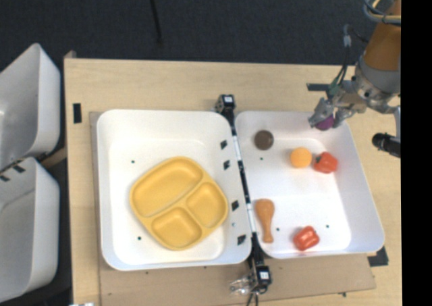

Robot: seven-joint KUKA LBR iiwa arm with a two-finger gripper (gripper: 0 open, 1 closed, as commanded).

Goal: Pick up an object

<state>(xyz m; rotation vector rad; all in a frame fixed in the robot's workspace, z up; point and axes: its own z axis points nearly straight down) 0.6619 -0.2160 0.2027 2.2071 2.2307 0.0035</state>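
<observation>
My gripper [327, 117] hangs over the far right corner of the right bin [337, 230], with the orange-banded arm rising behind it. A small purple object [326, 123] shows between the grey fingers, which are shut on it, and it looks lifted off the bin floor. On that floor lie a brown round piece [263, 139], an orange ball [301, 157], a red pepper [326, 163], a tan drumstick [265, 219] and a second red pepper [306, 238].
The left bin [115, 163] holds a yellow divided plate [179, 202]. A raised divider with black clips [237, 163] runs between the two bins. White chairs [23, 163] stand to the left of the bench.
</observation>
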